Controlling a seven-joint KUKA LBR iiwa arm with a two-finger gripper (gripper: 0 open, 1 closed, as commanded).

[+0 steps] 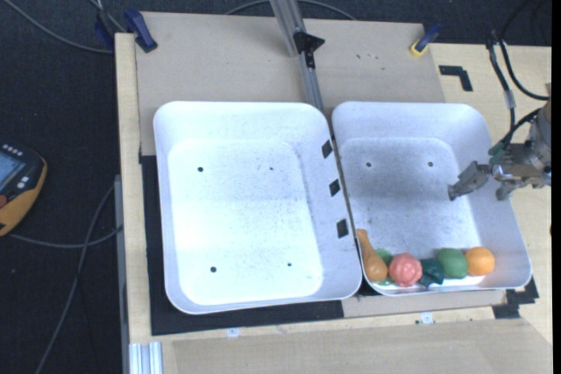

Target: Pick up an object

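Camera view from overhead has the gripper point(480, 181) coming in at the right edge, sitting over the right-hand wall of the right bin point(412, 123). One finger point(465, 182) sticks out to the left, another shows lower right, so I'd call the pincer spread open, and nothing is between the fingers.

Working outward: the stuff to grab is all bunched along the near edge of that same bin, well apart from the gripper. There's an orange ball point(479, 259), a green round thing point(452, 262) just beside it, a dark teal bit point(432, 273), a pink-red ball point(404, 269) and an orange carrot-ish piece point(372, 259) leaning into the corner. The left bin point(237, 206) sits alongside.

What could go wrong, I reckon: everything's pressed up against the bin wall and against each other, so a finger could land on the rim or wedge between two pieces and shove them instead of closing round one. Round things also like to squirt out of a two-finger pinch.

No labels or writing I can read anywhere.
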